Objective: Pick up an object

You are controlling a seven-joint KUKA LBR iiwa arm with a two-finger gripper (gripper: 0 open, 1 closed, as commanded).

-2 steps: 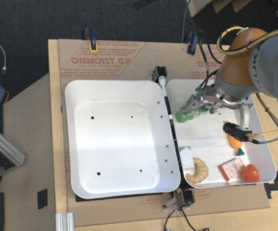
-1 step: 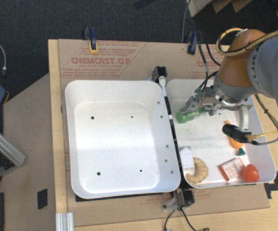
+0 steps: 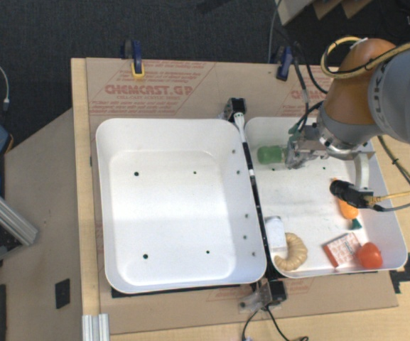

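Observation:
My gripper (image 3: 296, 152) hangs low over the far part of the right bin (image 3: 311, 197), under the grey arm with its orange band. A small green block (image 3: 268, 154) lies on the bin floor just left of the gripper, touching it or nearly so. I cannot make out whether anything is held. Nearer the front of this bin lie a tan croissant-shaped piece (image 3: 293, 252), a white tube-like item (image 3: 273, 231), a red-and-white packet (image 3: 340, 249), a red ball (image 3: 369, 255) and an orange piece (image 3: 348, 208).
The left bin (image 3: 119, 190) is a wide white tray sharing a black-edged wall with the right bin. Both rest on a cardboard sheet (image 3: 162, 84) held by blue clamps (image 3: 135, 54) at the back. Cables run along the arm's right side.

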